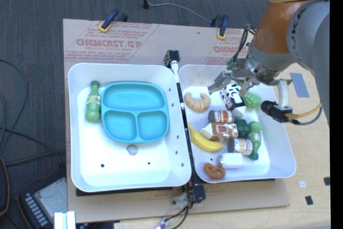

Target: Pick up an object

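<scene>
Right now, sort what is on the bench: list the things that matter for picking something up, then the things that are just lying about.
For the job:
claw
black-and-white toy
croissant
banana
pretzel
three small bottles
right bin

Lying about:
blue divided plate
green bottle
left bin
clamps

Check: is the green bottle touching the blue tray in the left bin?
Touching. The camera view shows the green bottle lying along the left edge of the blue tray, its side against the tray's rim with no white bin floor visible between them.
</scene>
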Motion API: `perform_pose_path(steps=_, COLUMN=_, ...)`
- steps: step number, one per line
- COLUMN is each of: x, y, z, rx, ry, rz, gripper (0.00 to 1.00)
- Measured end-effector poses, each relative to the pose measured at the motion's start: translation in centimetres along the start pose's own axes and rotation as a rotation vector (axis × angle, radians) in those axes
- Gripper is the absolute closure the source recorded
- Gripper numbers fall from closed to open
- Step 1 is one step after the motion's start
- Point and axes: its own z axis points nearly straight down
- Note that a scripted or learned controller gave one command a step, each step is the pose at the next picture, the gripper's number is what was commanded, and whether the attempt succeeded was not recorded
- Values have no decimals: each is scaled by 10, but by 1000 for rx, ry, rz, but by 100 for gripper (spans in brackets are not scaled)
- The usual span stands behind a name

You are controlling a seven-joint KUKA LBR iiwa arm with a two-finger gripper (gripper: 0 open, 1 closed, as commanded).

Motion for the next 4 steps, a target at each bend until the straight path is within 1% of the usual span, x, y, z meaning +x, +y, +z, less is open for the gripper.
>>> perform_pose_path(steps=1, x=10, y=-16, z=78, rx=-2, ry=-1, rz=1, gripper=0)
perform_pose_path(steps=2, x=6, y=-48, z=98, rx=-9, ry=-2, rz=0, gripper=0)
perform_pose_path(steps=3, x=6, y=-46, z=86, rx=-14, ry=-2, rz=0, gripper=100)
perform_pose_path(steps=4, x=70, y=-118, z=1, rx=1, ry=1, rz=-1, gripper=100)
